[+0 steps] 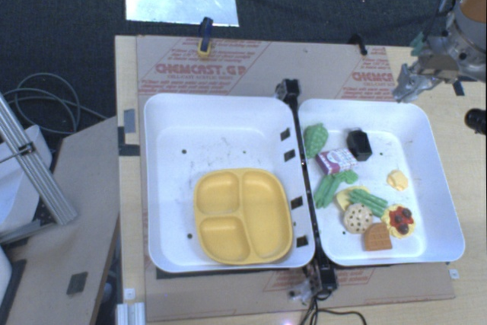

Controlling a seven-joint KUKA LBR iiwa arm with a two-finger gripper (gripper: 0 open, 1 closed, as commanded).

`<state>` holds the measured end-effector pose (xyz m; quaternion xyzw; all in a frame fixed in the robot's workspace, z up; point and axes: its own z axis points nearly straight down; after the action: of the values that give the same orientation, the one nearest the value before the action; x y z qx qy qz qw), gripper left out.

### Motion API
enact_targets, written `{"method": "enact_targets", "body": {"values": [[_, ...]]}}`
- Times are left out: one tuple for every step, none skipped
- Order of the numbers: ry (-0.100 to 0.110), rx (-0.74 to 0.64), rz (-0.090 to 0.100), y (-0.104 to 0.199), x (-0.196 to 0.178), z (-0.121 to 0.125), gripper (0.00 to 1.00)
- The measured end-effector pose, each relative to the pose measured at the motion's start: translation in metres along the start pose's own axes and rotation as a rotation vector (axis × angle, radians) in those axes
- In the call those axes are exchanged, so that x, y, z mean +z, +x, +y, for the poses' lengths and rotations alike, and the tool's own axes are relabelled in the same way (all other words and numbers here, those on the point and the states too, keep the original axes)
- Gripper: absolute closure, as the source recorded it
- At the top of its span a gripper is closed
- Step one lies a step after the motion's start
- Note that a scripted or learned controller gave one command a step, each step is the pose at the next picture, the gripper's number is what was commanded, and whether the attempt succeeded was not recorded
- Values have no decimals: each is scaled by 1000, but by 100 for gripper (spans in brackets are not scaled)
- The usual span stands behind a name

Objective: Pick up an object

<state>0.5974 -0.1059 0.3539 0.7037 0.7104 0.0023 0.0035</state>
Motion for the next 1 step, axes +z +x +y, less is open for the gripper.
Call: {"method": "enact_targets", "body": {"values": [[-7,-4,3,83,-100,52,100]]}}
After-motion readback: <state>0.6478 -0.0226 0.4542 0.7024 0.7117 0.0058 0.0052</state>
